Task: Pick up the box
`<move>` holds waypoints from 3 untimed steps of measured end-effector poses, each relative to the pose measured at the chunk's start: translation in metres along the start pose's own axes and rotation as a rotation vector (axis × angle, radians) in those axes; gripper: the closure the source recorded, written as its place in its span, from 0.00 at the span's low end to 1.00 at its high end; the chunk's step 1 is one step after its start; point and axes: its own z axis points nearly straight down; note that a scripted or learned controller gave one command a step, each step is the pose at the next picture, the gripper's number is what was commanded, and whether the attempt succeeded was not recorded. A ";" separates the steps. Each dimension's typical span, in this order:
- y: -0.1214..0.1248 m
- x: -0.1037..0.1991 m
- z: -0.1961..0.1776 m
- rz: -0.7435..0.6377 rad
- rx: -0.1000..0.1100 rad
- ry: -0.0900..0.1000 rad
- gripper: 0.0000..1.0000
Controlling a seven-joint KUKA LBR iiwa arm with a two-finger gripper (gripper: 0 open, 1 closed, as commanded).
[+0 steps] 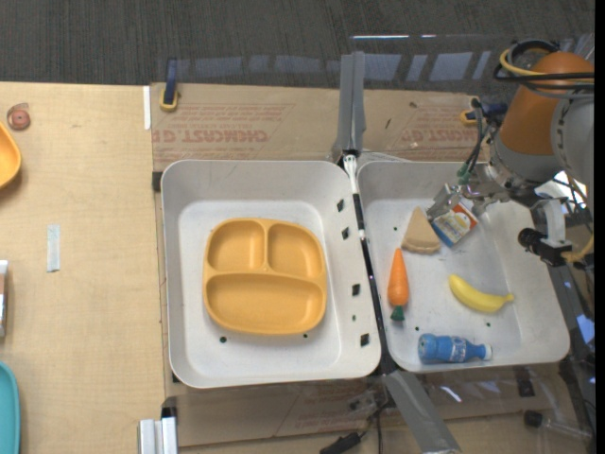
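Note:
The box [454, 226] is small, white with blue and red print. It lies tilted in the right bin [529, 348], near the bin's back, touching the right side of a tan bread wedge [421, 232]. My gripper [460, 203] hangs right over the box's upper edge, at or just above it. The grey arm with its orange band [544, 102] comes in from the upper right. Whether the box is gripped is not visible from this angle.
The right bin also has a carrot [398, 281] at its left, a banana [480, 295] in the middle and a blue bottle [452, 349] lying at the front. An orange divided plate [266, 276] sits in the left bin [180, 253].

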 end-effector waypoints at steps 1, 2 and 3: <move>-0.034 0.011 -0.001 -0.044 -0.001 0.000 0.00; -0.034 0.009 -0.007 -0.040 0.001 0.001 1.00; -0.033 0.097 -0.113 -0.453 -0.002 -0.001 1.00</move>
